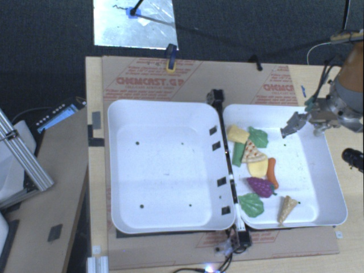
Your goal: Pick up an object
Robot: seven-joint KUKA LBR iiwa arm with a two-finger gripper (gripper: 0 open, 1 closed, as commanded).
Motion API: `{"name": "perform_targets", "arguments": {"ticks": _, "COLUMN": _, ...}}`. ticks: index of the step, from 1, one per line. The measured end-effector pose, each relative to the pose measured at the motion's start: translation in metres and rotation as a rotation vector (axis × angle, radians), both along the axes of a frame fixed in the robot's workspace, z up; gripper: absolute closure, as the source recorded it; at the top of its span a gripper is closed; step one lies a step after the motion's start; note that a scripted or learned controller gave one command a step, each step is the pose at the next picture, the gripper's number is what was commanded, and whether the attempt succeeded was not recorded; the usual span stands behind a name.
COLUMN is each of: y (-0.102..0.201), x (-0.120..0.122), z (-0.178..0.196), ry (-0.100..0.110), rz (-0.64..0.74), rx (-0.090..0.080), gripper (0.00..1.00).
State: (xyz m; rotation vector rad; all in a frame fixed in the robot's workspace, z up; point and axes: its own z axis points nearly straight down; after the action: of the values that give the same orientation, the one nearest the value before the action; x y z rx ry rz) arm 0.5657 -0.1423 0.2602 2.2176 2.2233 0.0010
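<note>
The bench (96, 169) stood on dark carpet, with cardboard under two white bins. The left bin (165, 164) lay beside the right bin (318, 169), and all the toy food was in the right one, crowded along its left wall: a yellow piece (238, 134), a green leaf (259, 136), a pizza slice (253, 154), an orange carrot (273, 172), purple grapes (260, 186), another green leaf (251, 205) and a cone (286, 208).

In my judgement, the crowding was the risk: the pieces touched each other, so a descent could push them aside or catch two together, or close on nothing.

The gripper (290, 125) hovered over the upper part of the right bin, near the leaf but apart from it, touching nothing. I could not tell its state.
</note>
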Motion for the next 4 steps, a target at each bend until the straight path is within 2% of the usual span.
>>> {"name": "perform_targets", "arguments": {"ticks": 1, "y": 0.044, "x": 0.005, "z": -0.089, "ry": 0.006, "rz": 0.005, "rx": 0.003, "gripper": 0.00}}
{"name": "perform_targets", "arguments": {"ticks": 2, "y": 0.041, "x": -0.025, "z": -0.181, "ry": 0.008, "rz": -0.002, "rx": 0.002, "gripper": 0.00}}
{"name": "perform_targets", "arguments": {"ticks": 3, "y": 0.040, "x": -0.022, "z": -0.166, "ry": -0.001, "rz": 0.000, "rx": 0.000, "gripper": 1.00}}
{"name": "perform_targets", "arguments": {"ticks": 4, "y": 0.121, "x": -0.039, "z": -0.071, "ry": -0.005, "rz": 0.008, "rx": 0.003, "gripper": 1.00}}
